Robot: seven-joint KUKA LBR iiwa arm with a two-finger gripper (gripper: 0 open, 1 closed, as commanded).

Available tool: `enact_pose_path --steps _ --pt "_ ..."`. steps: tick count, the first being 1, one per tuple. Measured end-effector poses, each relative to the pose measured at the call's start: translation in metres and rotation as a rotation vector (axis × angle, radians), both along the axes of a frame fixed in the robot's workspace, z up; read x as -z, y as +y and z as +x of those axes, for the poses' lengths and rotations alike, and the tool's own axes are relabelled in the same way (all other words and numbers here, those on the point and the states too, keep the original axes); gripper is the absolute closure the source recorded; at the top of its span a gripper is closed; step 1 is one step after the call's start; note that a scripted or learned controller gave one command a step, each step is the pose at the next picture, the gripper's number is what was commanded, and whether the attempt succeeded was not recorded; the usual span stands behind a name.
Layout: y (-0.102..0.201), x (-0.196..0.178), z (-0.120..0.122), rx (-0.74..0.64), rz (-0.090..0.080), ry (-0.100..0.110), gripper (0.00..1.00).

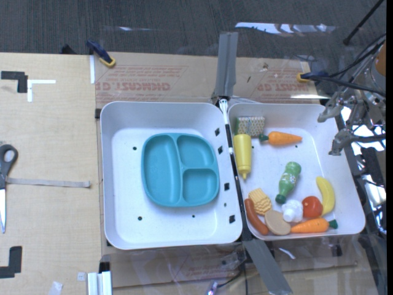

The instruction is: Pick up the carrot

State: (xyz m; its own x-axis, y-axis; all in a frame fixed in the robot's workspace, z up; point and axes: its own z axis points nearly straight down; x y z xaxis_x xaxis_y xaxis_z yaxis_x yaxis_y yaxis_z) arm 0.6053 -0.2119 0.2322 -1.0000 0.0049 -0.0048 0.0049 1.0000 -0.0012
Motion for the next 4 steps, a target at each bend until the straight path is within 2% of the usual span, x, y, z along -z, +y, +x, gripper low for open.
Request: enact_pose_path --steps 1,2,3,4 --pt "0.001 0.133 0.018 0.215 -0.002 -0.012 0.0" --pt "0.018 0.137 0.046 0.367 0.001 -0.004 0.0" --pt "0.015 0.114 0.041 0.658 0.002 -0.002 0.0" --pt "0.044 0.139 0.036 0.83 0.003 0.001 0.0"
